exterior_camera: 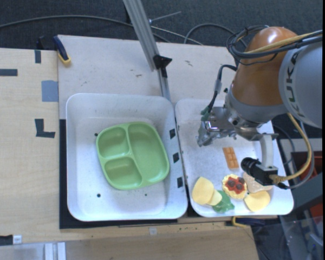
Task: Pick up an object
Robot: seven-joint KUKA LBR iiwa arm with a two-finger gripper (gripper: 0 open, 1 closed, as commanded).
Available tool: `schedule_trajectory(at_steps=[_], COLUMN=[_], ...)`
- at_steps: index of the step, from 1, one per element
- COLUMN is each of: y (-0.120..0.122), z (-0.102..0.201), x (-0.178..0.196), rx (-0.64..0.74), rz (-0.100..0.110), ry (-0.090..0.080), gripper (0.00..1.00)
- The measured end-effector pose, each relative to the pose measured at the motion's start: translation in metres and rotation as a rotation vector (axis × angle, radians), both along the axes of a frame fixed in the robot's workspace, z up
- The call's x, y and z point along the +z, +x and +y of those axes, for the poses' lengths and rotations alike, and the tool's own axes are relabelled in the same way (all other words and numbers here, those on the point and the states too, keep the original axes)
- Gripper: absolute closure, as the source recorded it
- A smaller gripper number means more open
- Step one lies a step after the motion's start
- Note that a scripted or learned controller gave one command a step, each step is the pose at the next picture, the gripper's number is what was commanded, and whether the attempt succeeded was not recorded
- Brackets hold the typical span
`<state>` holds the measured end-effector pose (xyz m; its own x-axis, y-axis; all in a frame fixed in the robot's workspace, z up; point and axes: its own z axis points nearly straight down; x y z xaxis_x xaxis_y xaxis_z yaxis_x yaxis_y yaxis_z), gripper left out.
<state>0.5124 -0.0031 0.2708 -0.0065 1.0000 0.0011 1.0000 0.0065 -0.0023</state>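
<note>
The gripper (205, 138) hangs over the upper left of the right bin (190, 112); whether it is open or closed cannot be told, and nothing shows in its grasp. An orange block (230, 157) lies just to its lower right, apart from it, its long axis running from upper left to lower right. Further that way lie yellow pieces (203, 190), a red-topped piece (234, 184) and a green scrap (223, 204). The left bin (76, 145) holds a green divided plate (132, 155).
</note>
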Motion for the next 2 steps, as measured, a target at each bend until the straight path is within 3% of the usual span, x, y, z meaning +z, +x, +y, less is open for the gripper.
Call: schedule_trajectory(at_steps=[2], y=[0.012], z=[0.103], x=[-0.009], rx=[0.0], rz=[0.0], ry=[-0.001], gripper=[1.0])
